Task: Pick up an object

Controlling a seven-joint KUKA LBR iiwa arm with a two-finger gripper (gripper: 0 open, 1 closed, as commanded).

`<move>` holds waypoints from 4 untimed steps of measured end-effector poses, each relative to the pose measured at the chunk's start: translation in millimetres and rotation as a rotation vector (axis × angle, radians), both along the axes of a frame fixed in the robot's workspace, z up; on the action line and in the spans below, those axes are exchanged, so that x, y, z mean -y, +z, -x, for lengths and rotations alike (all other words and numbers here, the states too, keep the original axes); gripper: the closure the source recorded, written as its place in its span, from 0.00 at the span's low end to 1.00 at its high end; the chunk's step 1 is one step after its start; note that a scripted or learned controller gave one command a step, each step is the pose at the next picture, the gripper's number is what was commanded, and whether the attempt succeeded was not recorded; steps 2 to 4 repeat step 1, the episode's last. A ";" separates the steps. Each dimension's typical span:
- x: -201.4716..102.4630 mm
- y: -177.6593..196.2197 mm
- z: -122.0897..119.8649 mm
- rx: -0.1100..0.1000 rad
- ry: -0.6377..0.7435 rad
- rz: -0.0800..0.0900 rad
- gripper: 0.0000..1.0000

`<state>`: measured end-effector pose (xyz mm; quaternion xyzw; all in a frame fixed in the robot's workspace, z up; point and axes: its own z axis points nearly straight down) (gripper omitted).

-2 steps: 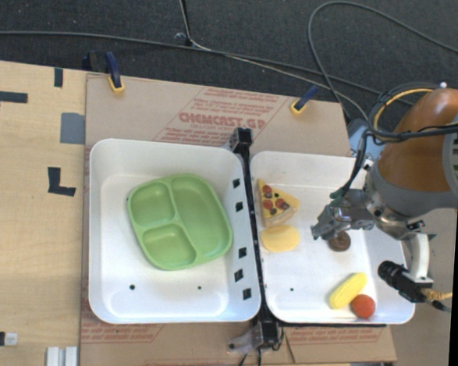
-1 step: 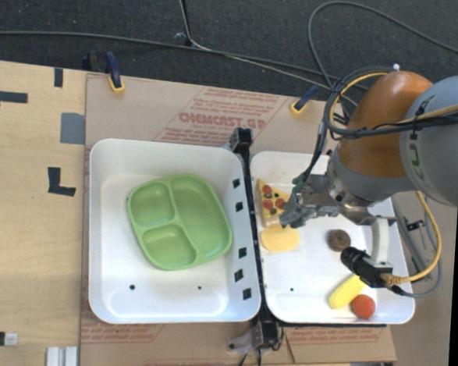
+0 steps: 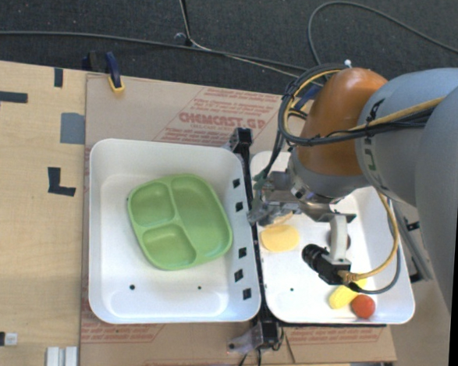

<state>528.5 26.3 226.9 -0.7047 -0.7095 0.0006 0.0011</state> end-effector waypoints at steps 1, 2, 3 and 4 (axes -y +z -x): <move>-48.5 -11.5 -10.7 0.000 -0.001 0.001 1.00; -48.5 -11.5 -10.7 0.000 -0.001 0.001 1.00; -48.5 -11.5 -10.7 0.000 -0.001 0.001 1.00; -48.5 -11.5 -10.7 0.000 -0.001 0.001 1.00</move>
